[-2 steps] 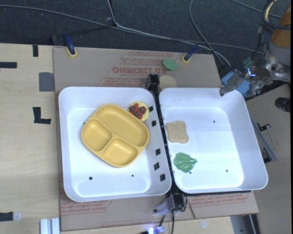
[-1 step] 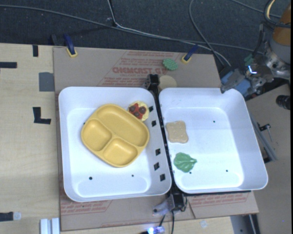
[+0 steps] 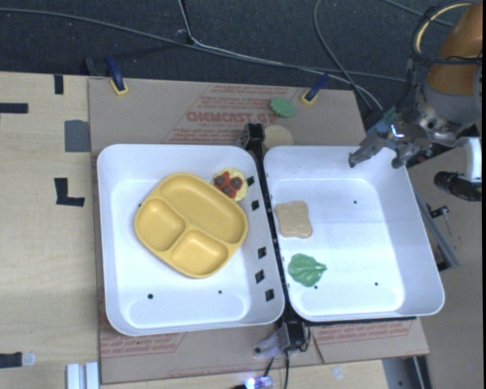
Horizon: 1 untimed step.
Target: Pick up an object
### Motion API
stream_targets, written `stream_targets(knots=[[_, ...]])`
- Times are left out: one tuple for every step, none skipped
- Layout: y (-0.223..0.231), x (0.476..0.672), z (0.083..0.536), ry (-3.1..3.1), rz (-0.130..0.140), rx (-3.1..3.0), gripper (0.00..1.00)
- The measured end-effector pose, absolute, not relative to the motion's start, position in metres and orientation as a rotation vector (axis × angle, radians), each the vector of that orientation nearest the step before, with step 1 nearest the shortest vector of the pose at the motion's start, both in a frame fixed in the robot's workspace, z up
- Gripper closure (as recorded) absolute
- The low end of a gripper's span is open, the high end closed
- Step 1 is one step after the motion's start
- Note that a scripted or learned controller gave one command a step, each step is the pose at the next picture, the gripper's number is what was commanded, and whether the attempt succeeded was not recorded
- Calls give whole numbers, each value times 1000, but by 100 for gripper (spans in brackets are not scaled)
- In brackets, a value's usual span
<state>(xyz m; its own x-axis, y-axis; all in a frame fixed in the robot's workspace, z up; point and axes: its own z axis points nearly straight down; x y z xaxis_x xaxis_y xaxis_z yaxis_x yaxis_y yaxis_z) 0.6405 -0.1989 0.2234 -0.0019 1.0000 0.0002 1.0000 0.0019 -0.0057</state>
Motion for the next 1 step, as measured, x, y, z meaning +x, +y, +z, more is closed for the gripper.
stream_targets(knots=[[-193, 646, 163, -2222, 6, -2216, 0]])
